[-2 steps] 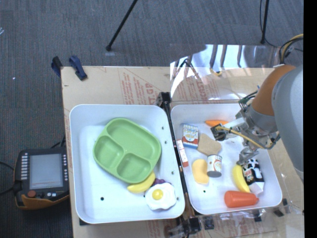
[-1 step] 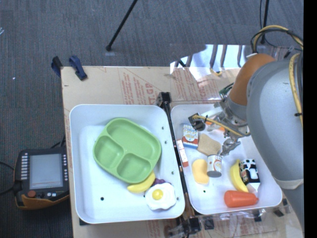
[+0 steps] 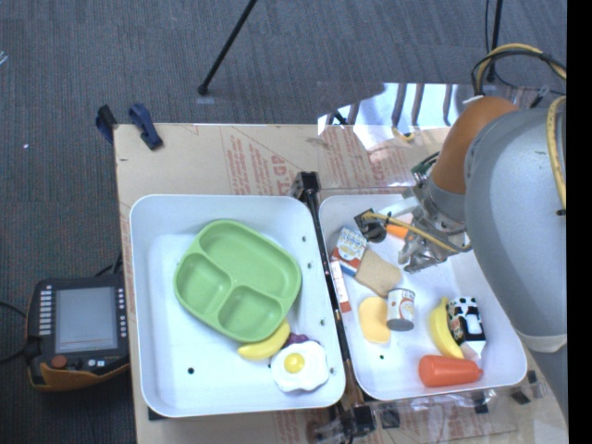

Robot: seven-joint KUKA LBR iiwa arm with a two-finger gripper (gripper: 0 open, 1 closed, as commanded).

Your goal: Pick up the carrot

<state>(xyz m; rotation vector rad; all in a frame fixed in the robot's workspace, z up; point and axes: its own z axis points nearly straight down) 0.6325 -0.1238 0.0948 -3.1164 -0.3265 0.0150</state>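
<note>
- We find the claw [image 3: 427, 246] low over the back part of the right bin [image 3: 507, 366], reaching in under the grey arm [image 3: 518, 220].
- We cannot tell whether the claw is spread or pressed together; its tip is lost in metal parts and wiring, and we see nothing between its tips.
- The carrot [image 3: 450, 370] lies well in front of the claw, flat against the bin's near wall, untouched in our judgement.
- Between the claw and the carrot lie a small can [image 3: 400, 308], a banana [image 3: 444, 331] and a black-and-white toy [image 3: 466, 320]; a slice of bread [image 3: 378, 271] and a yellow wedge [image 3: 374, 320] sit to the claw's left side.
- Risk: a straight path to the carrot could knock the can or drag the banana.
- Risk: the carrot sits close to the wall, so one tip may strike the rim and the grasp slip off.
- Risk: the rounded carrot may roll away if pinched off-centre.
- The left bin [image 3: 153, 340], far from the claw, holds a green plate [image 3: 238, 280], unaffected.
</note>
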